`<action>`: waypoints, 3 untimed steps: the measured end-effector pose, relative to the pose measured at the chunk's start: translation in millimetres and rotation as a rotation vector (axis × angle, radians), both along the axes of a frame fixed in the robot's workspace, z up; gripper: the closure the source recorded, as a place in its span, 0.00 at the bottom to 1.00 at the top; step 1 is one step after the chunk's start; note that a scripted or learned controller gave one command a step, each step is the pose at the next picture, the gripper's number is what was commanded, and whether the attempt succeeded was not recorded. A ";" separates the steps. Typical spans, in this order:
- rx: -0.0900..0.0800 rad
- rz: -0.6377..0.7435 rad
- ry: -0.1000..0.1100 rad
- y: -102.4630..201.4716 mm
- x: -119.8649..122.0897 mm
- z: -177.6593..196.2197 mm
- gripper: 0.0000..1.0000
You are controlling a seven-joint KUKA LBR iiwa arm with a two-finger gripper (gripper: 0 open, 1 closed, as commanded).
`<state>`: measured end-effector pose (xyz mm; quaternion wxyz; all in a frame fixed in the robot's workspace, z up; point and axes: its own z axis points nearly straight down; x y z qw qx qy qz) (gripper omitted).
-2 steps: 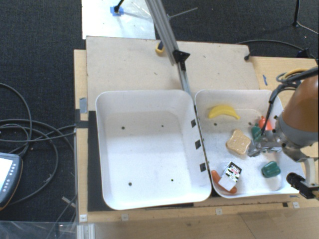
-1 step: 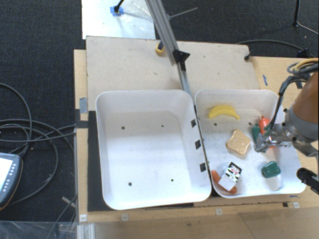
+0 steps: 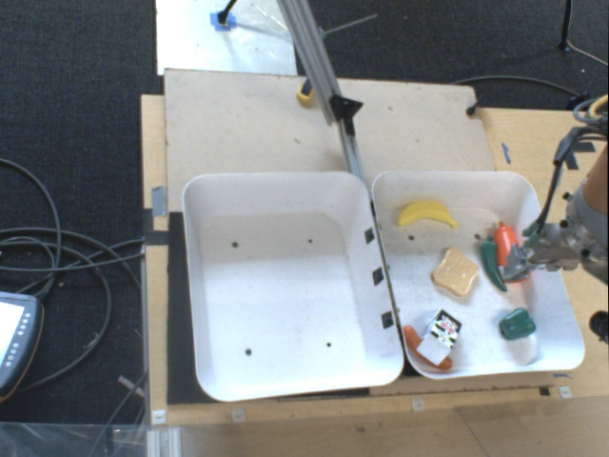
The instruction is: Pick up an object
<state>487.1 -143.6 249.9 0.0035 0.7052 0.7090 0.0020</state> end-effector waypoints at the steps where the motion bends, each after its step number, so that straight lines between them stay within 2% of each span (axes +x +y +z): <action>1: 0.000 0.001 0.001 -0.4 1.7 45.1 1.00; 3: 0.003 0.005 0.004 89.4 56.0 45.2 1.00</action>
